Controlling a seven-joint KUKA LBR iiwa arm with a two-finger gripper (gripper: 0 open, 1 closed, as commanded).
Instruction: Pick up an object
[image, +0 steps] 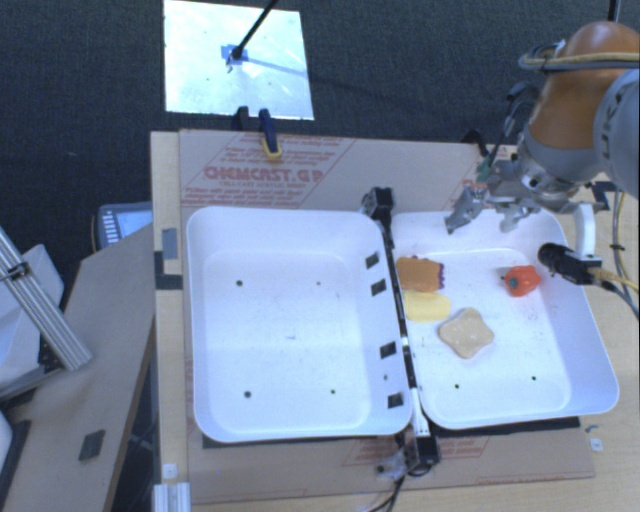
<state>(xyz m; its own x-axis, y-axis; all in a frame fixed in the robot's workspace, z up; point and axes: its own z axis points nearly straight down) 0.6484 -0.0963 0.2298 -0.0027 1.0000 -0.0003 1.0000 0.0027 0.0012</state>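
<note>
You see the hand (486, 214) open and holding nothing, above the far rim of the right bin (590, 385). In this bin lie a bread slice (466, 333), a yellow piece (427, 307), an orange block (420, 273) and a red piece (520, 281).

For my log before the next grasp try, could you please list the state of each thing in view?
Gripper: open, holding nothing, above the right bin's far edge.
Orange piece: loose in the right bin.
Brown-and-purple piece: by the divider, touching the yellow piece.
Tan slice: flat, free.
Left bin: level.
</note>
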